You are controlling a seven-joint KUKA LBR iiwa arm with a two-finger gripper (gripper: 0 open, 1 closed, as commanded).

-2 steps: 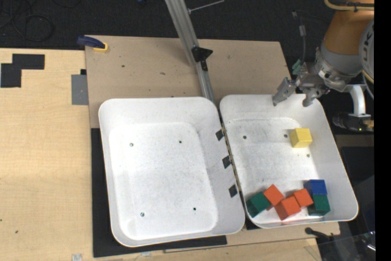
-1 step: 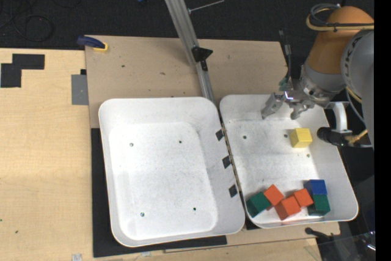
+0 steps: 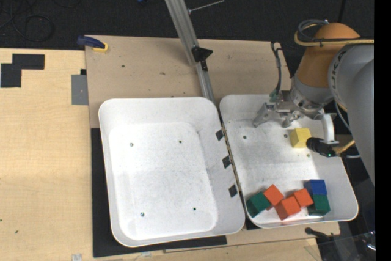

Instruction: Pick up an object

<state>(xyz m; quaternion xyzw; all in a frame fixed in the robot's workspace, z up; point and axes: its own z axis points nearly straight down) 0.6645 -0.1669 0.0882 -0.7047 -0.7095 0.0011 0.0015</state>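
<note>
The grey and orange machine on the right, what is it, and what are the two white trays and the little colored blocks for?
That is a robot arm, seen by one camera fixed above the bench looking down at a slant. Its hand hangs over the far end of the right bin. Its job is to pick up an object. A yellow block lies just beside the hand, not between its fingers. At the near end of that bin sit two orange blocks, a red block, two green blocks and a blue block. The left bin lies alongside. A metal rail leans behind them.
</note>
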